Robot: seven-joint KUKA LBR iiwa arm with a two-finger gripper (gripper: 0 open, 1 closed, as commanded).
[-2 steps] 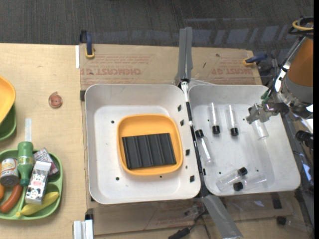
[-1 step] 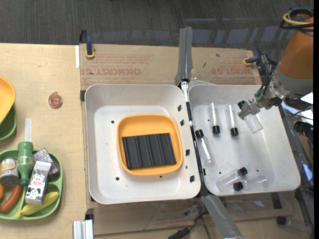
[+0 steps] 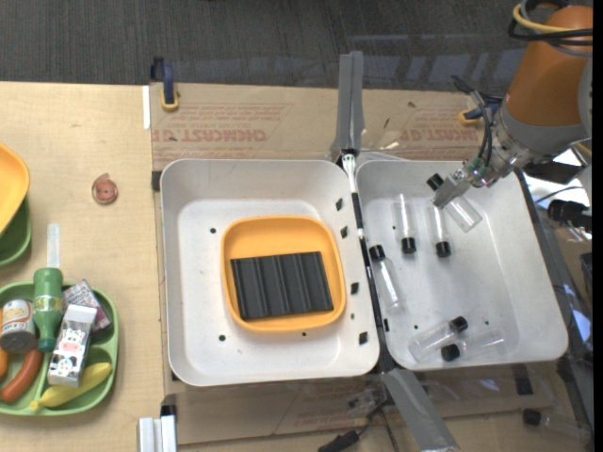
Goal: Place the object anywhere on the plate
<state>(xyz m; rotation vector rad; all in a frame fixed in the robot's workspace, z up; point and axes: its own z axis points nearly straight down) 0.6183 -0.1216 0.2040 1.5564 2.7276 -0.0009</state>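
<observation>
Camera view: arm over the right bin, clear vials lying in it, plate in the left bin.

Largest is the tabletop (image 3: 75,139), bearing two white bins side by side: the left bin (image 3: 188,252) holds a yellow plate (image 3: 283,234) with a dark ribbed slab (image 3: 283,285) resting on it; the right bin (image 3: 528,328) holds several clear vials with black caps. The grey-and-orange arm (image 3: 551,73) enters from the upper right, its end effector (image 3: 450,188) low over the bin's upper part beside a clear vial (image 3: 464,215); I cannot tell how far it is open or whether it grips anything. Two vials (image 3: 405,224) lie with long axes up-down in the frame, caps toward the bottom; two more (image 3: 452,339) lie slanted near the lower edge. At lower left, a green tray (image 3: 94,384) holds toy food.
</observation>
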